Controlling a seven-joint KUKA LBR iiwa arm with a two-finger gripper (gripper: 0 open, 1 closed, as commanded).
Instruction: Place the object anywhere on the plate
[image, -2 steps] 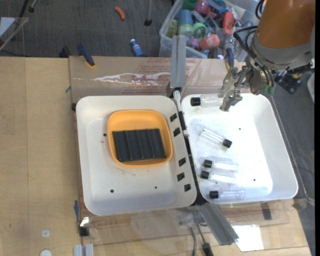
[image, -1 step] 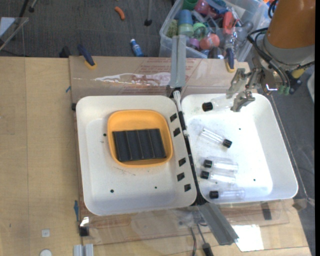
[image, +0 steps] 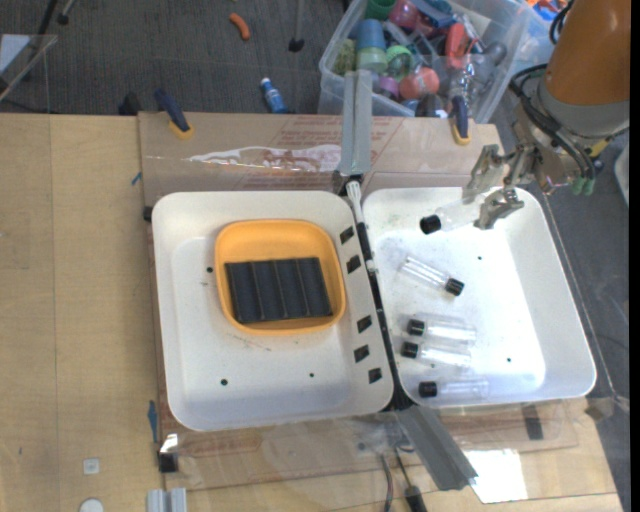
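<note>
Camera view: one orange plate (image: 280, 238), five clear vials (image: 432, 276); pincer (image: 489, 196) spread wide, holding nothing.

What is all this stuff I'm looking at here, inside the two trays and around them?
Bins: two, white, side by side on the bench.
Plate: one, orange, in the left bin.
Ridged block: one, black, on the plate.
Vials: about five, clear with black caps, scattered in the right bin.
Storage box: one, clear, full of colourful items, behind the bins.
Arm: one, grey with an orange band, upper right.
Gripper: one, metal, above the right bin's back edge.
</note>
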